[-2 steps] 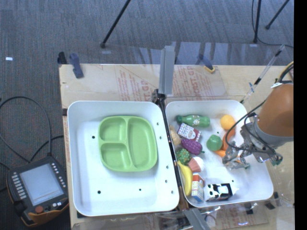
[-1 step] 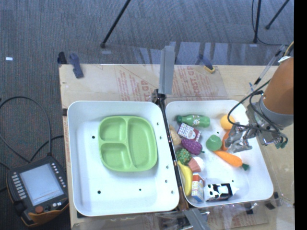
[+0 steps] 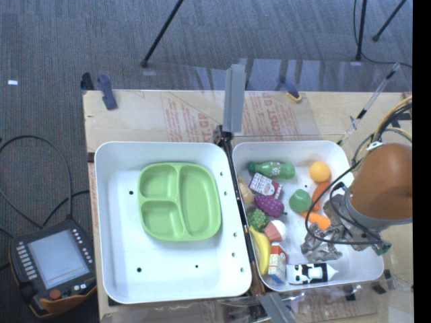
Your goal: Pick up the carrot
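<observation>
Gripper (image 3: 322,247) low in right bin (image 3: 367,264), lower right of frame; finger state cannot tell. Wooden bench (image 3: 155,116) carries both white bins; left bin (image 3: 114,247) holds green divided plate (image 3: 180,201). Grey carpet (image 3: 81,25) beyond, tripod legs upper frame. Carrot (image 3: 317,200): orange, slim, partly hidden under arm (image 3: 380,184), beside green round toy (image 3: 300,200).

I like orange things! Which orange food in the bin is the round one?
The orange near the right bin's back wall is round. The carrot below it is long and thin, beside the arm.
</observation>
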Tool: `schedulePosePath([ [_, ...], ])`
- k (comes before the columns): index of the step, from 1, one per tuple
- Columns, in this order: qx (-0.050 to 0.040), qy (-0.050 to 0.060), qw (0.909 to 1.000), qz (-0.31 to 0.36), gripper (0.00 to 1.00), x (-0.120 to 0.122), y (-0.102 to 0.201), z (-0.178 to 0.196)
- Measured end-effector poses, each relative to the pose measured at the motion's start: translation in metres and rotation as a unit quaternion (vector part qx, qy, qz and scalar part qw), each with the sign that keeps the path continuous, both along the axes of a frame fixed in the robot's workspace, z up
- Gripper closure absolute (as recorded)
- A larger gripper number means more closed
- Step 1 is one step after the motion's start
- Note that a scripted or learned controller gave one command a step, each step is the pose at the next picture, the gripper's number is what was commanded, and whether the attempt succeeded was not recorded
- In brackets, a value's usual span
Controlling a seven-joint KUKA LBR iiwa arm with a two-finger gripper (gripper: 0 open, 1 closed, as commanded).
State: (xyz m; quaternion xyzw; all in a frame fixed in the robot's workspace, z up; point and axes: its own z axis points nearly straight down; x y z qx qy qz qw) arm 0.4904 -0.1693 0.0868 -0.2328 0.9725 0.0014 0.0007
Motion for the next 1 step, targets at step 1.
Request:
schedulePosePath([
  [1,-0.0017,-0.006,0.999,-0.045,1.0,0.0191,0.0406,0.1572],
])
